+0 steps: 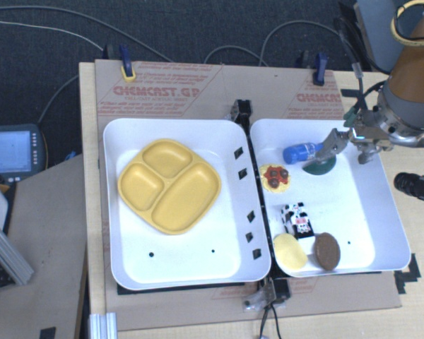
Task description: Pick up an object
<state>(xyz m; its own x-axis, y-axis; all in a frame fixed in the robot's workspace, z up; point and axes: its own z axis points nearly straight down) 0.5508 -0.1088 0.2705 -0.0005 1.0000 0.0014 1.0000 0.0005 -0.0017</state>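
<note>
Gripper point(330, 149), fingers' state indiscernible, hovering over teal object point(320, 165) and blue bottle point(299, 152) near right bin's point(381, 217) far edge, risking nudging either aside.

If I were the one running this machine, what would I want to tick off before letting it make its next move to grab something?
1. Things to grab lie in the right white bin: ok. A blue bottle-shaped item, a teal dish-like piece, a round pizza-like toy, a small black-and-white toy, a pale yellow disc and a brown oval.
2. Claw is over that bin: ok, near the teal piece.
3. Claw already holds something: cannot tell.
4. Nearest targets are apart: not ok, the blue and teal items look crowded together.
5. Yellow three-section plate is out of the way: ok, it sits in the left white bin.
</note>
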